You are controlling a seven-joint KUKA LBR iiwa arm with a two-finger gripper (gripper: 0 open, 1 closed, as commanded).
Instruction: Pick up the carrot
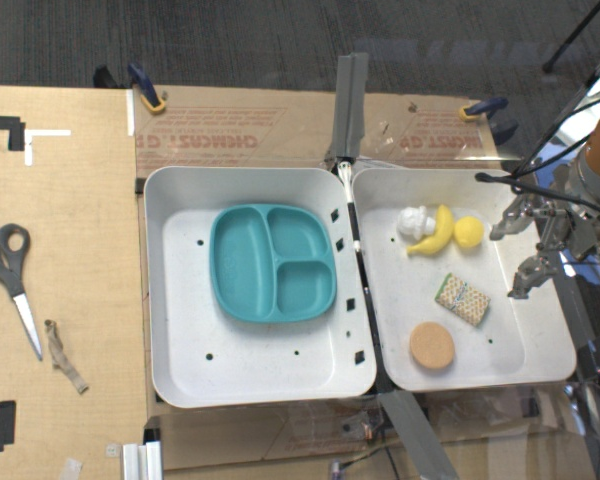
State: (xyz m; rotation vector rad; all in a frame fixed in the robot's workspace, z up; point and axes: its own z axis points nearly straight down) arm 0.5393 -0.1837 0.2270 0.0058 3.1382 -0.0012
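Grey tool (529, 251) open above right bin's (540, 363) edge

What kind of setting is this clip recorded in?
Most likely a robotics lab bench: two white bins on clamped cardboard, toy food like a banana, scissors lying beside them, and a gripper reaching in.

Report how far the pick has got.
Done: nothing yet; every item lies in the right bin. In hand: the gripper hangs over that bin's right side, jaws apart, nothing between them. Left: the whole grasp and lift; the orange round piece, the nearest thing to a carrot, lies untouched.
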